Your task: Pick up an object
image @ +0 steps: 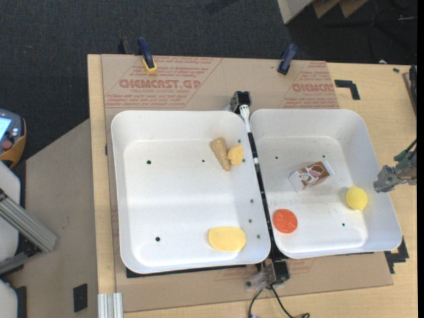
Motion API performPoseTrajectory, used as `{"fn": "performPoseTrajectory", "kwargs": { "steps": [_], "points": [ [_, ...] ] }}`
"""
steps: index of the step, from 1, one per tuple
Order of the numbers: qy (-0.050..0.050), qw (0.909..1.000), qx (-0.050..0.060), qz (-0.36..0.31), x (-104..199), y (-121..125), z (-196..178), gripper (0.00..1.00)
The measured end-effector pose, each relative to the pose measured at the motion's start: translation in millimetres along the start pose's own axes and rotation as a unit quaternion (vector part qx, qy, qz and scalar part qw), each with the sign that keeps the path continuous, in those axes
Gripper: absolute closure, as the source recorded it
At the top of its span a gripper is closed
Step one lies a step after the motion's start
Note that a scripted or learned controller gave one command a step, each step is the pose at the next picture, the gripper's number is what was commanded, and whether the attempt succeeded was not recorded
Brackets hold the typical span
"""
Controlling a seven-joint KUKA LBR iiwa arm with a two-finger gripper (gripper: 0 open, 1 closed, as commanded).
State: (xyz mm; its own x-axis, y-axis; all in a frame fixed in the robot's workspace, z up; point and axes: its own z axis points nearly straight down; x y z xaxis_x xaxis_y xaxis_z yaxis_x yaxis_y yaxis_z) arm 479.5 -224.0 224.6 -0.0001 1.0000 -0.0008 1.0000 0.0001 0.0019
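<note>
Yellow ball (pixel 356 198) lies in the right bin (pixel 371 148), just beside the gripper (pixel 386 179); whether its jaws are parted, I cannot tell.

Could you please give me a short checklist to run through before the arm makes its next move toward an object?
1. Gripper sits at the right bin's right edge, beside the yellow ball: ok.
2. Whether the gripper's grasp is free: cannot tell at this size.
3. Yellow ball lies apart from the other objects, with bare floor around it: ok.
4. Brown and white packet and orange disc lie apart from each other in the right bin: ok.
5. In the left bin, the tan piece touches the small yellow piece, a poor first target: not ok.
6. Yellow oval lies alone near the left bin's front: ok.
</note>
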Motion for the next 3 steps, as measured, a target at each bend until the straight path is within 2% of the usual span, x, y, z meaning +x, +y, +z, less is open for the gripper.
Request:
{"fn": "performPoseTrajectory", "kwargs": {
  "steps": [1,3],
  "points": [
    [0.001,1.0,0.001,0.0,0,0,4,1.0],
    [-0.001,1.0,-0.001,0.0,0,0,-10,1.0]
  ]
}}
